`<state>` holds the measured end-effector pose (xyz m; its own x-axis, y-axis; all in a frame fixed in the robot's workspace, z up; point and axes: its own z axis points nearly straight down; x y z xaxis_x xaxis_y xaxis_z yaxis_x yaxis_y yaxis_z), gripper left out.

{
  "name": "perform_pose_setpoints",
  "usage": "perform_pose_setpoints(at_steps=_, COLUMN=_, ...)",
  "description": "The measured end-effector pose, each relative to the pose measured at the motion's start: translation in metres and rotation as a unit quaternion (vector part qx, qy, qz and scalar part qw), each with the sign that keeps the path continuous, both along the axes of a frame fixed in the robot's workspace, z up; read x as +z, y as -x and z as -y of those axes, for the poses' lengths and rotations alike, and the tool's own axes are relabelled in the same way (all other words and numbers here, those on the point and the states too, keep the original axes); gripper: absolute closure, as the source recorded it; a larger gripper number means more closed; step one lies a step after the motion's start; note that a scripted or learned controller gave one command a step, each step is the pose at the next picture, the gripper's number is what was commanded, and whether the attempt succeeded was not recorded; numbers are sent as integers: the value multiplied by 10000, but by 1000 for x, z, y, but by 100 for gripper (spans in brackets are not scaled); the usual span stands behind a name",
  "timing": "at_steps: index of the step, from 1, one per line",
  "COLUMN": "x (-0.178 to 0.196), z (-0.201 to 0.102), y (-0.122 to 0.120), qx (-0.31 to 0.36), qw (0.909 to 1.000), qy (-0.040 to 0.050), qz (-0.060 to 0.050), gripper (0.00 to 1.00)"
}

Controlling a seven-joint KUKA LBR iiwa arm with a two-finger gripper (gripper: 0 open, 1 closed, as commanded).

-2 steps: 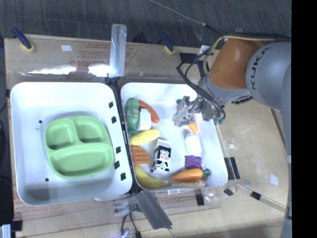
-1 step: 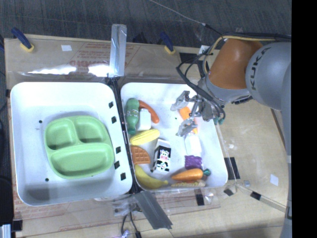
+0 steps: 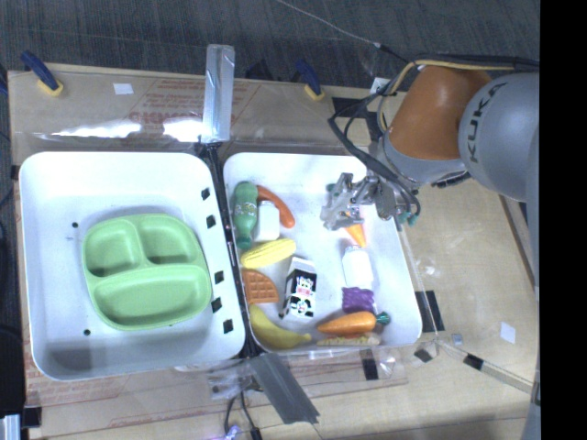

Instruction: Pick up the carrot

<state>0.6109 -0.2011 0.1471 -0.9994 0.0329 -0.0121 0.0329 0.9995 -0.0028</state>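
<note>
1. The claw [image 3: 346,211] hung over the upper right part of the right bin [image 3: 404,273], low above the white floor. Whether it was apart or together could not be told from the slanted view; nothing showed held in it.
2. Just below it lay a small orange piece and a white bottle [image 3: 357,266], then a purple item [image 3: 359,298].
3. The carrot [image 3: 347,323] lay on its side near the bin's front wall, green top pointing right, just beneath the purple item and to the right of a banana [image 3: 278,334].
4. It looked like a light, stiff toy with a smooth, tapering skin, likely to slip if pinched near the tip. The thick middle seemed the safest hold, fingers across its width.
5. Room was tight: the front wall ran close behind it, the purple item nearly touched it, and a small carton [image 3: 301,293] stood nearby. Open floor lay mostly near the claw itself. The left bin [image 3: 46,246] held a green tray [image 3: 147,269], well apart.
</note>
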Motion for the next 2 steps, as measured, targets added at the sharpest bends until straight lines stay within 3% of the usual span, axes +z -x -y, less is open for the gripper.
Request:
perform_pose_setpoints(at_steps=1, x=-6, z=10, y=102, qx=105, qw=9999, qy=-9, qz=-57, gripper=100)
perform_pose_setpoints(at_steps=2, x=-6, z=9, y=102, qx=116, qw=9999, qy=-13, qz=-51, gripper=0)
